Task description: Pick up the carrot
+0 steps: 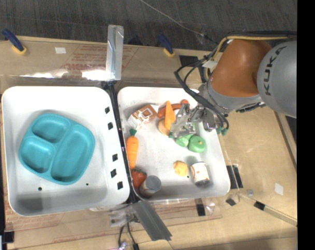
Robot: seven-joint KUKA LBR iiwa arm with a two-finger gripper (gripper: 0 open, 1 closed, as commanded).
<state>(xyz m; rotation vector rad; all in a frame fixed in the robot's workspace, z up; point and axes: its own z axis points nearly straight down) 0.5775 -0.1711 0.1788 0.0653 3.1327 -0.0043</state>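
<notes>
The carrot [131, 150], orange with a small green top, lies lengthwise along the left wall of the right bin [162, 194]. My gripper [181, 122] hangs low over the upper middle of that bin, about a hand's width to the right of the carrot and apart from it. It sits among a cluster of items: an orange wedge-shaped piece [168, 115] just to its left and green toy pieces [192, 141] just below it. Nothing is visibly held.
The right bin also holds a small white-and-orange box [143, 115], a yellow piece [180, 167], a white can [200, 173], a grey can [152, 184] and a red piece [138, 177] just below the carrot. A teal divided plate [57, 147] lies in the left bin [11, 139].
</notes>
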